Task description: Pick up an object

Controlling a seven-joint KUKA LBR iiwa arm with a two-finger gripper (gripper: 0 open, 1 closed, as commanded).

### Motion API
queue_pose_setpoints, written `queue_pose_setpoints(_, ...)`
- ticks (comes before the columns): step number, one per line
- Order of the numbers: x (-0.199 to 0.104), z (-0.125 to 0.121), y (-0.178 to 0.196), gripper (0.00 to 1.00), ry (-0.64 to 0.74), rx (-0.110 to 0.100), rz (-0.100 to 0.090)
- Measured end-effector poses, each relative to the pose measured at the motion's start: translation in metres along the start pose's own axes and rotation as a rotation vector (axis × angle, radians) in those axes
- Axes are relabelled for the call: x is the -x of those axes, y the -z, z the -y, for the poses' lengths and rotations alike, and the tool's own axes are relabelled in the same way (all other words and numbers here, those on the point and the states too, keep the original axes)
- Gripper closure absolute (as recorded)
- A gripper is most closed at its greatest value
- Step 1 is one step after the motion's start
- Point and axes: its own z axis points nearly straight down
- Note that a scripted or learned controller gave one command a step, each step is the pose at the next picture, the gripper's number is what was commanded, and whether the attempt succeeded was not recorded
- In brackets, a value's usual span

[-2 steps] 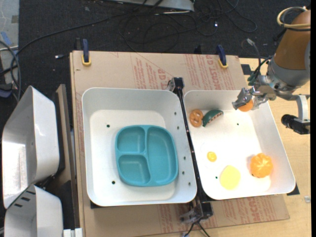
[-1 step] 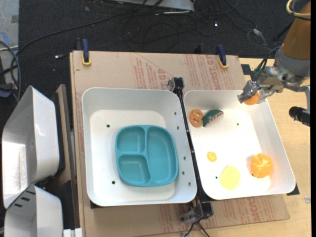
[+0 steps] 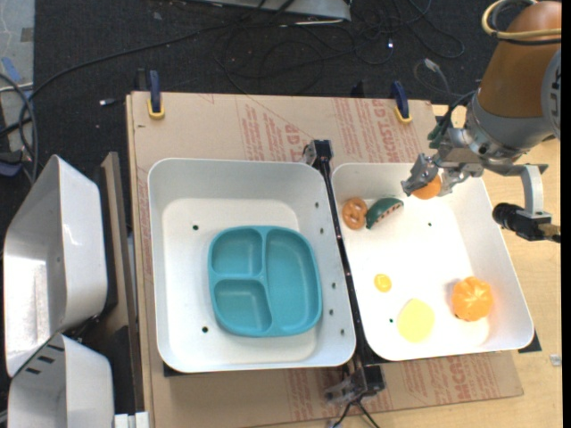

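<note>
Right now my fingers (image 3: 426, 184) hang over the far edge of the right bin (image 3: 500, 239), and a small orange piece (image 3: 428, 188) sits between them; it looks like a toy fruit or a bit of plastic food, too small for me to name surer than that. I judge my fingers clenched on it, with the piece showing just under the tips.

It looks light and rigid, a smooth moulded thing, so the risk is slipping rather than crushing. A hold across its middle, where it is widest, seems the safest place, and that is about where I have it.

Elsewhere in the right bin lie an orange pretzel-shaped toy (image 3: 354, 212) and a dark green piece (image 3: 384, 209), touching or nearly so, near the far left corner. A small yellow disc (image 3: 382, 283) lies mid-bin, a pale yellow lemon-like toy (image 3: 415, 319) near the front edge, and an orange toy fruit (image 3: 471, 298) toward the front right corner. The left bin (image 3: 169, 266) carries a teal divided plate (image 3: 264, 281).

Both bins rest on a cardboard sheet (image 3: 268, 123) on the desk. Red printing runs across the cardboard, mirrored or upside down from this view; I cannot read it with confidence.
</note>
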Motion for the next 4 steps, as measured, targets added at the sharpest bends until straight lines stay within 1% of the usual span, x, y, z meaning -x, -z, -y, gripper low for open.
queue_pose_setpoints(1,-0.043,0.006,-0.003,1.00,-0.001,-0.001,0.001)
queue_pose_setpoints(2,-0.103,0.018,-0.014,1.00,0.000,-0.003,0.000)
queue_pose_setpoints(3,-0.158,0.021,-0.024,1.00,0.000,-0.002,0.001)
queue_pose_setpoints(4,-0.212,0.030,-0.011,1.00,0.001,0.001,0.000)
